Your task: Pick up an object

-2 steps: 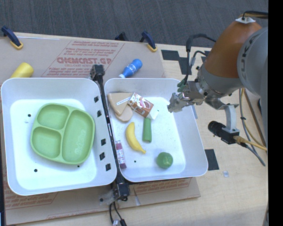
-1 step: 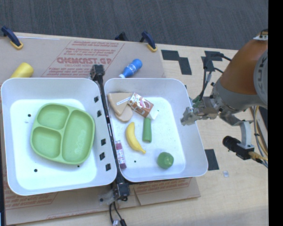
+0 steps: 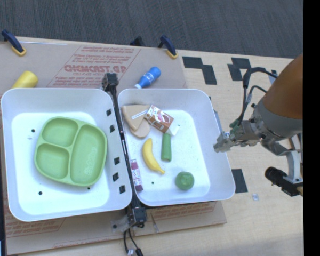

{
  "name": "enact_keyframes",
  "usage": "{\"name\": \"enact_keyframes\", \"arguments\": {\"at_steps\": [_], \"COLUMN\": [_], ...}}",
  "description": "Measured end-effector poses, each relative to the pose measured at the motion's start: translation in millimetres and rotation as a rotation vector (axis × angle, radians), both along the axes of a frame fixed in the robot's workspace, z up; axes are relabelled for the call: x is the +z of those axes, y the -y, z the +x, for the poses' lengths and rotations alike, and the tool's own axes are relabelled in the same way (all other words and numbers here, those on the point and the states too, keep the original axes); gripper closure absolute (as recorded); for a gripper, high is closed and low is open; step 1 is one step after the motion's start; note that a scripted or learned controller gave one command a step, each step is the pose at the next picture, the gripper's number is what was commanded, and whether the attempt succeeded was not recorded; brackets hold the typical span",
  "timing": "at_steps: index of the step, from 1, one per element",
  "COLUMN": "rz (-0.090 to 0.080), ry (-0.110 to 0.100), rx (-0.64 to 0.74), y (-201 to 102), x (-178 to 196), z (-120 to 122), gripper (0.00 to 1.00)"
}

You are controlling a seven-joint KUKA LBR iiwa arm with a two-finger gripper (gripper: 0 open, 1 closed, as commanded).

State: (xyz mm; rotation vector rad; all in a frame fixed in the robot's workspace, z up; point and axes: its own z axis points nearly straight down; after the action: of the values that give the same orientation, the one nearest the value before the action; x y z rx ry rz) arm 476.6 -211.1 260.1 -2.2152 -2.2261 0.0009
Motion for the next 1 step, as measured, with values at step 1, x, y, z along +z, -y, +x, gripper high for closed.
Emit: {"name": "enact_keyframes", "arguments": {"at_steps": [1], "rz": [0.001], "ry": [-0.002], "rx": [0.000], "y": [-0.4], "x": [-4.8], "z": [-0.2], "gripper": [1.00]}}
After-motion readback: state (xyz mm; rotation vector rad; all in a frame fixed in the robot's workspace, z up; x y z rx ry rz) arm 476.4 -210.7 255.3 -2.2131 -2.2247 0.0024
